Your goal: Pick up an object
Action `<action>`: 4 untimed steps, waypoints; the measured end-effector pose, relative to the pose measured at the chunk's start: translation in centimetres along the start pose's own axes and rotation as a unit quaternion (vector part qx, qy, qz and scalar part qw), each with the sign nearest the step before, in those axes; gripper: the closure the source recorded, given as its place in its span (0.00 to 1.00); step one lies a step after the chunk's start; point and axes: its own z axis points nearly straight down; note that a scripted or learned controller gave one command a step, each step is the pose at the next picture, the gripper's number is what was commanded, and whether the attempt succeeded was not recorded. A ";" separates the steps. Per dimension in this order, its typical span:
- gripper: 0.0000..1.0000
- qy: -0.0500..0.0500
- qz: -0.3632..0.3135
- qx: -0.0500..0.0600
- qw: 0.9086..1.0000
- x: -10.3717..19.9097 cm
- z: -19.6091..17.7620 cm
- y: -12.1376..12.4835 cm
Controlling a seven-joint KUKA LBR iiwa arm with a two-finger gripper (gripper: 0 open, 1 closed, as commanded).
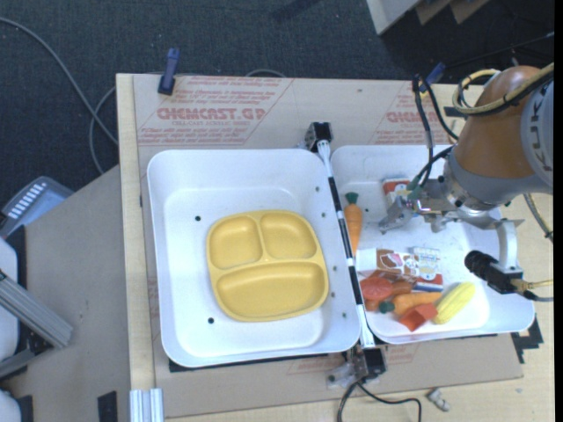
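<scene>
Yellow divided plate (pixel 266 264), blue clamp (pixel 167 70), grey cable (pixel 66 60)

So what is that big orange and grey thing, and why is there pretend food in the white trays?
That is a robot arm, reaching in from the right. The camera sits above the bench, looking down at a slant. Two white bins lie side by side. The left bin holds a yellow plate with three sections. The right bin holds toy food: a carrot, a corn cob, small packets and some red and orange pieces. The arm's gripper hangs over the right bin. I cannot see anything held in it.
</scene>
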 end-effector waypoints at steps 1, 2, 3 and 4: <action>0.00 -0.002 0.000 -0.007 1.000 0.1 6.4 -1.6; 1.00 -0.006 0.001 -0.010 1.000 -0.2 5.3 -1.5; 0.00 -0.005 0.001 -0.010 1.000 -0.2 5.3 -1.5; 0.00 -0.004 0.001 -0.003 1.000 0.6 6.6 6.1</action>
